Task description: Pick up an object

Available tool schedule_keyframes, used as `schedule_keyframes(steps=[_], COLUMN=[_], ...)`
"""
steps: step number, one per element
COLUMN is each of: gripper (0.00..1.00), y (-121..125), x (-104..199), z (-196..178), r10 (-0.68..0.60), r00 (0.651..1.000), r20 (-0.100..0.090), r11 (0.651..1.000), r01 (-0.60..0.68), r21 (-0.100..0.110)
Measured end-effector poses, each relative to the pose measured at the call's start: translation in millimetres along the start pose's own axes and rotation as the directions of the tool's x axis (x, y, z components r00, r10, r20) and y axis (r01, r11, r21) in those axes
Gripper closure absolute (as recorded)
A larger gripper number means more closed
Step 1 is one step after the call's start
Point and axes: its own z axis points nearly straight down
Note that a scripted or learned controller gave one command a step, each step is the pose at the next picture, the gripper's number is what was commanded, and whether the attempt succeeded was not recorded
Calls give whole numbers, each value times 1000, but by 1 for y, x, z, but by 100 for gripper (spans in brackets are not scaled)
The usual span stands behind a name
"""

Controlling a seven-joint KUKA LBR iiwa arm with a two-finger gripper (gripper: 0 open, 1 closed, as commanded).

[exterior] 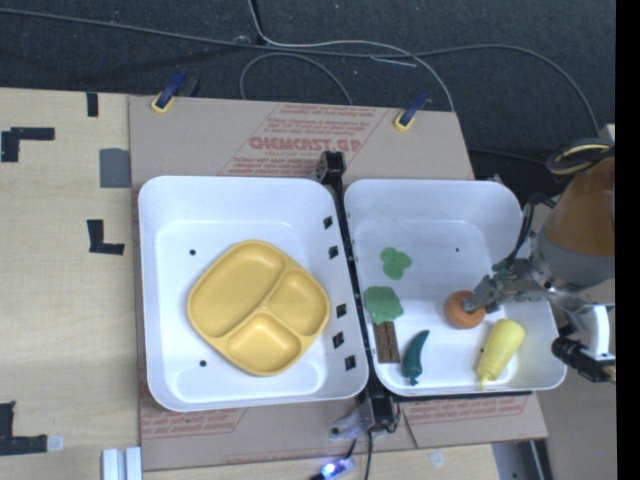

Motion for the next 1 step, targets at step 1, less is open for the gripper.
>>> schedule_keyframes(steps=[1], gripper=[100], y=[-3], x=[4], z=[-61], r10=[0], r00=[1000], r20=[2], r11=[1000], r01=[0], r21=[-7])
